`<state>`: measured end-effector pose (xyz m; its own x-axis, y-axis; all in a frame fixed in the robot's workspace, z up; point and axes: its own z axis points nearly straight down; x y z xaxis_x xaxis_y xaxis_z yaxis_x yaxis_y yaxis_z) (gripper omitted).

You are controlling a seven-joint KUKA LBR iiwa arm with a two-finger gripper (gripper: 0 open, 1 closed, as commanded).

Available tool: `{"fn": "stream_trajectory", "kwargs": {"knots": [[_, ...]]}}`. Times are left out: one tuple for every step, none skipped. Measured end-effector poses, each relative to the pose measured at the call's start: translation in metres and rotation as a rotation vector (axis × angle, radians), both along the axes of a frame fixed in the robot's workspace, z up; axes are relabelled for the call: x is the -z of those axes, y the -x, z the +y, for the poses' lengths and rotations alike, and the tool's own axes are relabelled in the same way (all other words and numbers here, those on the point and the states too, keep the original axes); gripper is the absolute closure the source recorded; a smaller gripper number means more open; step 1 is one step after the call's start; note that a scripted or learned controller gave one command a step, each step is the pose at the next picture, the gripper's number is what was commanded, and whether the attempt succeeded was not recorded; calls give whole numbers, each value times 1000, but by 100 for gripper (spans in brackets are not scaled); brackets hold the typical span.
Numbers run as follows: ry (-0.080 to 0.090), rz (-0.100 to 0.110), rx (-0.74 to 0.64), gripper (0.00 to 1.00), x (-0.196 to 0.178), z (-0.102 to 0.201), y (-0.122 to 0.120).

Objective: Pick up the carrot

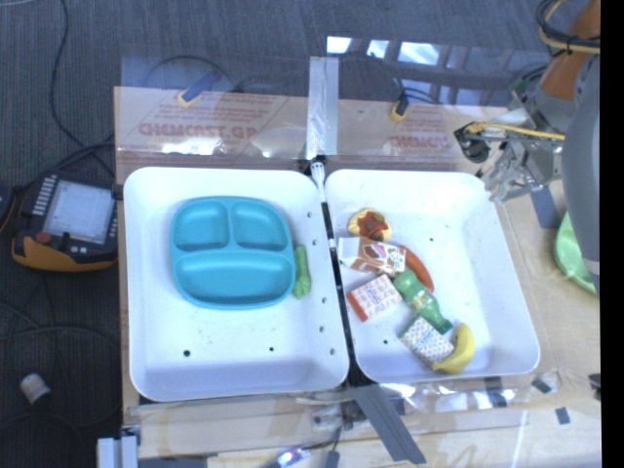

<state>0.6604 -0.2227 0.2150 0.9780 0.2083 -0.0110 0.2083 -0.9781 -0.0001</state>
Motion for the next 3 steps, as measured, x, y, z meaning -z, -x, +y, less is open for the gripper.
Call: {"fn": "stream_trajectory", "kwargs": {"knots": [[0, 0, 1, 0, 0, 0, 0], [-13, -7, -18, 0, 122, 8, 13], [-10, -27, -7, 0, 125, 9, 36]]}}
